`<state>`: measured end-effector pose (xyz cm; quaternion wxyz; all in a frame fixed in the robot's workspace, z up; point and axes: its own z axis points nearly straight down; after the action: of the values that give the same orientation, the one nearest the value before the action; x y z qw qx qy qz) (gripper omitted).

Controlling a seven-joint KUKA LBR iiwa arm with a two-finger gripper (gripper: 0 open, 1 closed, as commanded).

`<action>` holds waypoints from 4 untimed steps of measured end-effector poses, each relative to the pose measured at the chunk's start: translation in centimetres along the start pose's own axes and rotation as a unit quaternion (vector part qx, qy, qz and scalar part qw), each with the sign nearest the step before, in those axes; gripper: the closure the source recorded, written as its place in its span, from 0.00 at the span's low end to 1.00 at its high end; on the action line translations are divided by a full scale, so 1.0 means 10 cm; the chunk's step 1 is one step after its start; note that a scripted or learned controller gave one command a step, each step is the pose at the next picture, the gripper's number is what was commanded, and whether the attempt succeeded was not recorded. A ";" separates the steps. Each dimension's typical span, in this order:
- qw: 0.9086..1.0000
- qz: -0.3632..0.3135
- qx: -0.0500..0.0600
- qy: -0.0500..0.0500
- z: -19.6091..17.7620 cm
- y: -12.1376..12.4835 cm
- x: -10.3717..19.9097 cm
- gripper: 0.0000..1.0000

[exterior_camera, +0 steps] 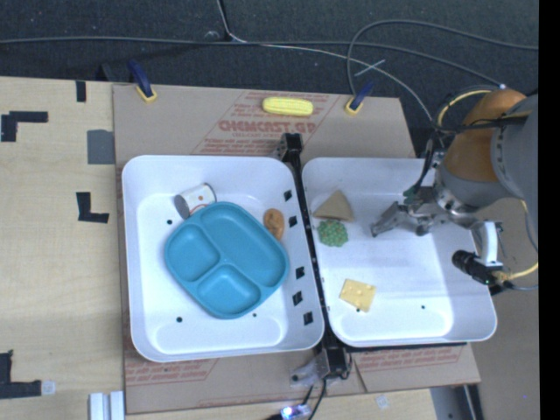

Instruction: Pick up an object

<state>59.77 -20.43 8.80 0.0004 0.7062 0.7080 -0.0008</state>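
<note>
The right bin [455, 318] holds a tan wedge [335, 206], a green broccoli-like piece [332, 232] and a yellow cheese slice [357, 294]. My gripper [385, 224] hangs low over the middle of that bin, pointing left, about a hand's width right of the wedge and the green piece. Nothing lies between its fingers. In the left bin [140, 234] lie a blue divided plate [226, 257], a small white cup [194, 199] on its side and a brown bread-like piece [275, 222].
A yellow corn cob [287, 107] rests on the cardboard behind the bins. Black clips [293, 151] join the bins along their shared wall. Cables run across the dark floor at the back. The arm [481, 160] crosses the right bin's far right corner.
</note>
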 end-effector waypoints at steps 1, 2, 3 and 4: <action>1.000 0.000 -0.001 0.000 -0.13 0.01 0.00 1.00; 1.000 0.001 -0.002 0.000 -0.62 0.12 -0.01 1.00; 1.000 0.001 -0.002 0.000 -1.07 0.17 -0.06 1.00; 1.000 0.001 -0.003 0.000 -1.70 0.21 -0.10 1.00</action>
<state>61.90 -21.37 25.78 0.0031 0.7066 0.7076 0.0012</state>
